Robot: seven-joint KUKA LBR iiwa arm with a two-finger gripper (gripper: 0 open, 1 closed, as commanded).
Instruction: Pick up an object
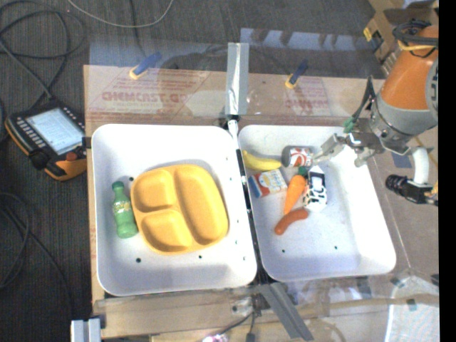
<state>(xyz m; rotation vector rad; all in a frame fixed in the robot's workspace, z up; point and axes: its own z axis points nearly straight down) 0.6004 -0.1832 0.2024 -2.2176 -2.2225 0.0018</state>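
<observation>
The right bin (pixel 356 248) holds a cluster of objects at its back left. There is a yellow banana (pixel 261 162), a red and silver can (pixel 297 154), a small red and white carton (pixel 268 183), an orange carrot (pixel 293 193), a red-brown sausage (pixel 291 221) and a black and white packet (pixel 316 190). My gripper (pixel 345 152) hovers over the bin's back right part, just right of the can. It is open, and nothing sits between its fingers. The grey arm with its orange band (pixel 412 84) rises behind it.
The left bin (pixel 107 262) holds a yellow divided plate (pixel 182 206) and a green bottle (pixel 123 209) lying beside it. A metal divider (pixel 237 84) runs between the bins at the back. A teach pendant (pixel 51 135) and cables lie on the floor at left.
</observation>
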